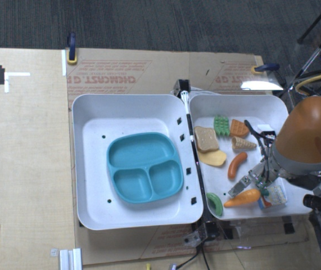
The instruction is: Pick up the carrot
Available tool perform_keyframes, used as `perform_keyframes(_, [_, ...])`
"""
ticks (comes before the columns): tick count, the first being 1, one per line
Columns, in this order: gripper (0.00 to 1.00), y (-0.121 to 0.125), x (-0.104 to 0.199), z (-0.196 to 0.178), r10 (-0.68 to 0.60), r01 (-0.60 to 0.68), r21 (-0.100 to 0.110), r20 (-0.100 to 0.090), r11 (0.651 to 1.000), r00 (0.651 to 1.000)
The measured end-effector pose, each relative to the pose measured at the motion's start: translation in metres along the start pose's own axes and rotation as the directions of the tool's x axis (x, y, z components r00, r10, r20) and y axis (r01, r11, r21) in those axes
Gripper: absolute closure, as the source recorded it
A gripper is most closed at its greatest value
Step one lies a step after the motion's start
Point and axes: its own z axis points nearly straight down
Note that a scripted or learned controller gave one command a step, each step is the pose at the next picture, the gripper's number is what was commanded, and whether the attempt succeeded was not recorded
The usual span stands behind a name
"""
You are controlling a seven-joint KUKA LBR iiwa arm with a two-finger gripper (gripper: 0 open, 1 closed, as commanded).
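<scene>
The orange carrot [244, 198] lies on its side near the front edge of the right bin [205, 103], its tip pointing left. My gripper [250, 183] reaches down from the right and hovers just above the carrot's thick end. It is open, with one finger [240, 185] left of and above the carrot and the other nearer the wrist. Nothing is held between them. The orange-banded wrist hides the bin's right side.
The right bin also holds a bread slice [206, 139], a green toy [221, 125], an orange waffle piece [239, 128], a cone [243, 144], a yellow slice [213, 158], a red sausage [237, 165] and a green piece [215, 204]. A teal divided plate [144, 166] sits in the left bin.
</scene>
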Motion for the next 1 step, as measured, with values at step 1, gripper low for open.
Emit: perform_keyframes(1, [0.0, 0.0173, 0.0251, 0.0006, -0.323, 0.323, 0.0, 0.0, 0.947, 0.947])
